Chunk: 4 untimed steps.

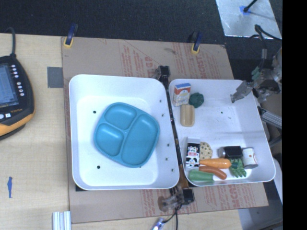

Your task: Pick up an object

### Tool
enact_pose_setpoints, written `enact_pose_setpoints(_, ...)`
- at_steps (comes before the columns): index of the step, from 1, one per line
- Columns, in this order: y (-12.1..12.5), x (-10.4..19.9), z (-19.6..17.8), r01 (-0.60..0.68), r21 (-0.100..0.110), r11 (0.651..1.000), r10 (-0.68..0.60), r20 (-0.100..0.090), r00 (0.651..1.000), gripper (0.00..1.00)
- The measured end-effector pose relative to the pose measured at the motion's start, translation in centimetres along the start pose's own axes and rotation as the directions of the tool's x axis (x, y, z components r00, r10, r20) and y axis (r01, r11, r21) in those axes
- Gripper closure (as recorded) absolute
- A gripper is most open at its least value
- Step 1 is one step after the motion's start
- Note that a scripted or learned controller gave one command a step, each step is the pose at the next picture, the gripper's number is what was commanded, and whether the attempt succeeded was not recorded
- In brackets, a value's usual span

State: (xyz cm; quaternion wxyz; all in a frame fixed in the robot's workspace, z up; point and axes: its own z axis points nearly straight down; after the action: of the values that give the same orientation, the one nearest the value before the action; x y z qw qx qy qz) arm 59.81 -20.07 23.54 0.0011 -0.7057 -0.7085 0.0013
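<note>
Left bin: blue divided plate at centre. Right bin: milk carton and green lump at 11 o'clock, carrot, can and others around 6. Gripper at the bin's 2 o'clock rim, nothing seen in it; spread or pressed together, can't tell. Judging by that, pick not started: choose, descend, grasp, lift all remain.

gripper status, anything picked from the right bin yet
Gripper at right bin's far right rim, nothing seen in it. Toy food untouched: carrot, hot dog, milk carton. Blue plate in left bin.
</note>
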Motion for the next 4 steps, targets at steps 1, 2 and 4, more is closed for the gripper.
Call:
enact_pose_setpoints(1, 5.1, 4.9, 7.4, 0.002, 0.002, 1.000, -0.002, 0.000, 1.000, 0.00)
enact_pose_setpoints(2, -5.4, 7.3, 8.2, 0.000, 0.002, 1.000, 0.000, 0.000, 1.000, 0.00)
enact_pose_setpoints(4, 3.9, 0.6, 14.3, -0.002, -0.001, 1.000, 0.002, 0.000, 1.000, 0.00)
